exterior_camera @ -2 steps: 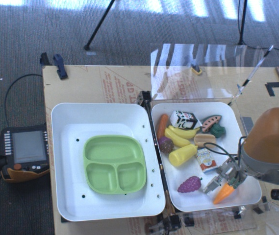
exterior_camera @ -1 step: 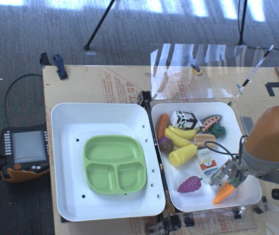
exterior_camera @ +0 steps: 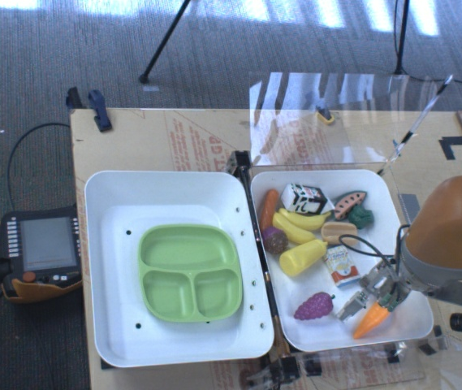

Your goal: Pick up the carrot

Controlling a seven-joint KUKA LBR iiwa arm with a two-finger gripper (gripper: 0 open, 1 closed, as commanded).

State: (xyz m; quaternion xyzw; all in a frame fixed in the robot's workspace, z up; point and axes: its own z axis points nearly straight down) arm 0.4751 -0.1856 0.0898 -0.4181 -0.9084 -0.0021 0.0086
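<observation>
While pincer (exterior_camera: 381, 297) hangs low in right bin (exterior_camera: 409, 331), carrot (exterior_camera: 373, 319) lies just beneath fingertips, touching; grip state unclear. Judgement: confirm squeeze across carrot's thick end, lift straight, slowly.

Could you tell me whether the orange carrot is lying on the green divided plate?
No, the orange carrot lies in the right white bin, beside the gripper.

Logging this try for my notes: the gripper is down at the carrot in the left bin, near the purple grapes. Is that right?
Wrong bin. The camera view shows the gripper down at the carrot in the right bin, near the purple grapes. The left bin holds a green divided plate.
</observation>
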